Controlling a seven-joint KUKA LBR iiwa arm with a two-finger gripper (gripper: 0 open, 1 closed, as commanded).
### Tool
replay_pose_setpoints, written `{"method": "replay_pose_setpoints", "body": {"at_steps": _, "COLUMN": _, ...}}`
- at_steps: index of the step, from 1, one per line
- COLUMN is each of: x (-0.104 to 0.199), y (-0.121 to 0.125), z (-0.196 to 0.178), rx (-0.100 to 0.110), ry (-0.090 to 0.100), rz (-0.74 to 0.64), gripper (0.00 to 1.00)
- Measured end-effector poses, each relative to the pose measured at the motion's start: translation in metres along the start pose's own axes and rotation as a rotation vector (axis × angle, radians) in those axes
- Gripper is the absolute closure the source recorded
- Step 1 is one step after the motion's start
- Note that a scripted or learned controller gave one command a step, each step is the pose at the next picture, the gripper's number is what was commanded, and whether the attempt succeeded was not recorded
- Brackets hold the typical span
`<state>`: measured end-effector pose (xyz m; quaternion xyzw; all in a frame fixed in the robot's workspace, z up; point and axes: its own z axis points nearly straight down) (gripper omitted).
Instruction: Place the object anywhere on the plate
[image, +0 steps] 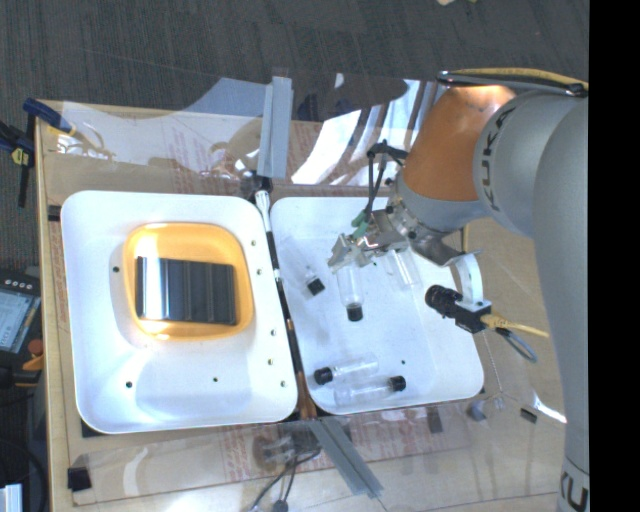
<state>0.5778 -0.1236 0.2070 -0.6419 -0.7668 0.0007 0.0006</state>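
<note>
Arm (520, 150): smooth grey casing with a glossy orange band, reaching in from the right over the far part of the right bin.
Table (160, 165): flat, pale brown, worn, carrying both bins side by side.
Left bin (90, 380): shallow white plastic with rounded corners; bare floor along its near side.
Right bin (440, 370): same white shell, touching the left bin along the middle seam; bare floor between its scattered pieces.
Plate (185, 245): rounded yellow square with a raised rim and a dark ribbed panel in its middle, in the far half of the left bin.
Object (358, 380): clear tube with black end caps, lying flat near the right bin's near edge, well apart from the plate.
Gripper (362, 245): metal and clear parts over the right bin's far middle; whether it is wide or narrow, I cannot tell.
Small black pieces (316, 286): two dark bits on the right bin floor, near the gripper.
</note>
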Motion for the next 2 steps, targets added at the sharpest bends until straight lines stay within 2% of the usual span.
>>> {"method": "replay_pose_setpoints", "body": {"at_steps": 1, "x": 0.0268, "y": 0.0552, "z": 0.0159, "rx": 0.0, "ry": 0.0, "rz": -0.173, "gripper": 1.0}}
{"method": "replay_pose_setpoints", "body": {"at_steps": 2, "x": 0.0267, "y": 0.0552, "z": 0.0156, "rx": -0.001, "ry": -0.001, "rz": -0.172, "gripper": 0.0}}
